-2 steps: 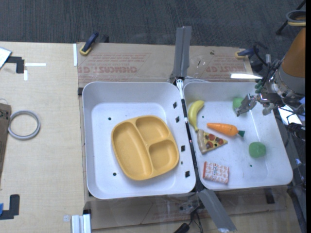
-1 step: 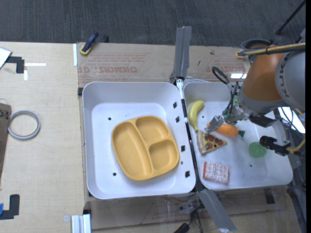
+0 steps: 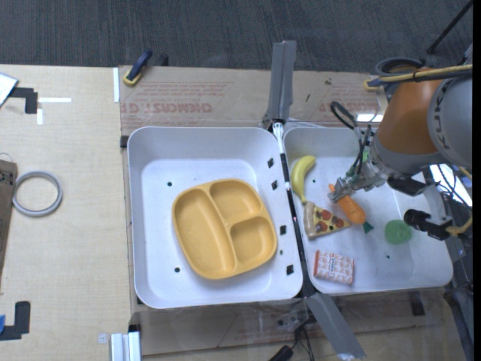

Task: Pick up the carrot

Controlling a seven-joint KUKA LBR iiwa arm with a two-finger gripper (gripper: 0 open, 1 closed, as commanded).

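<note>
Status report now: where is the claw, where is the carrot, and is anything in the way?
Claw down at upper end of carrot, right bin. No confirmed hold. Pizza slice touching carrot's left; banana apart.

In the left white bin point(image 3: 143, 224) lies a yellow three-compartment plastic tray point(image 3: 224, 228); in the right white bin point(image 3: 421, 273), a yellow banana point(image 3: 302, 176) lies against its left wall, an orange toy carrot point(image 3: 350, 209) near the centre, a pizza slice point(image 3: 325, 220) touching it on the left, and a red-patterned packet point(image 3: 333, 267) by the front edge.

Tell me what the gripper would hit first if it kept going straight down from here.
Most likely the carrot: the gripper sits right at its upper end, pointing down into the right bin. Depth is unclear, so contact can't be confirmed.
</note>
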